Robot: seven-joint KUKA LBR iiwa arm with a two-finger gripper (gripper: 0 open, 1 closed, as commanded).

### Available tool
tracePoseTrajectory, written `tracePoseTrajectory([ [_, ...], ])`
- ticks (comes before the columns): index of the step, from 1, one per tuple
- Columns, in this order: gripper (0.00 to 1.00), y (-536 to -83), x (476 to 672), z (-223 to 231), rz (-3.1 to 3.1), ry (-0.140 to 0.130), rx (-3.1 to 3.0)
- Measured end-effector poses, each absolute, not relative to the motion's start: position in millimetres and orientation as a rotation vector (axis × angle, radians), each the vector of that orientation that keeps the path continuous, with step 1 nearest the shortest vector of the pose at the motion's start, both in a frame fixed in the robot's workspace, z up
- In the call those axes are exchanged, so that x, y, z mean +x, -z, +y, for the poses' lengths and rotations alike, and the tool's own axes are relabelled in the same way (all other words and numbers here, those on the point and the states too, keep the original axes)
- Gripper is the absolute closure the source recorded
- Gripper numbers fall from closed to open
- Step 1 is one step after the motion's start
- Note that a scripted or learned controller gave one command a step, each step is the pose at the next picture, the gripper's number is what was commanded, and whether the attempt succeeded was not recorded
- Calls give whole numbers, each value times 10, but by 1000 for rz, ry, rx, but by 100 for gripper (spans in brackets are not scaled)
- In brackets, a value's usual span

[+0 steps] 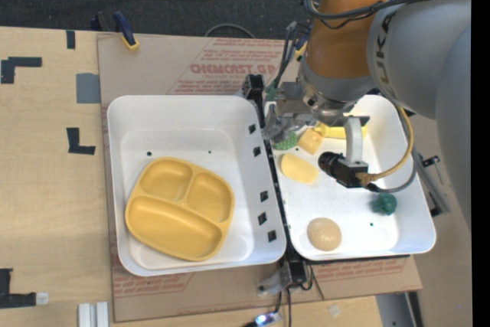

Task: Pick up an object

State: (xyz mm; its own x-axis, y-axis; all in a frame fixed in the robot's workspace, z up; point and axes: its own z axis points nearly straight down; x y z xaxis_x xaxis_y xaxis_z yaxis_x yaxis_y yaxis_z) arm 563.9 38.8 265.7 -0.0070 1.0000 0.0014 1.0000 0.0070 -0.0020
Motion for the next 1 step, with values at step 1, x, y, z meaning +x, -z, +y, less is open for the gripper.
tracePoseTrajectory([
  [1,100,-2453,5487,841,-2225,-5,-2212],
])
